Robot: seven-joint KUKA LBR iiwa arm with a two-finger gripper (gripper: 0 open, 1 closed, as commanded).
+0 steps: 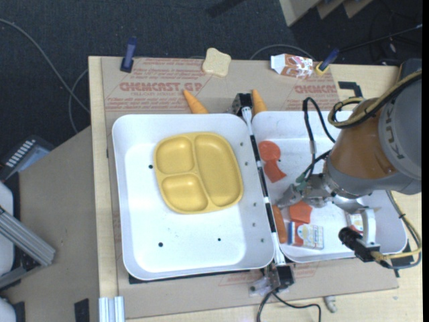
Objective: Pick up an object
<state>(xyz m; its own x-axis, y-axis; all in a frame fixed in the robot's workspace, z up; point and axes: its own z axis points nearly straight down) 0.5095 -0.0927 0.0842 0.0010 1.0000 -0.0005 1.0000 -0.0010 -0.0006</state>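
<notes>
The arm reaches in from the right over the right bin [288, 127]. Its gripper [299, 194] hangs low in the middle of that bin, just above an orange block [299, 213]. An orange-red flat piece [271, 159] lies up and to the left of the gripper. A small white carton with printed pictures [307, 235] lies near the bin's front wall, below the orange block. A thin orange stick [279, 221] runs along the bin's left wall. Nothing shows between the fingers.
The left bin [134, 180] holds a yellow three-part tray [198, 172]. Behind the bins on the cardboard lie a slice of toy bread [216, 62], a small carton [292, 65], two orange carrot-like pieces [194, 102] and a blue clip [127, 55]. Cables loop over the right bin.
</notes>
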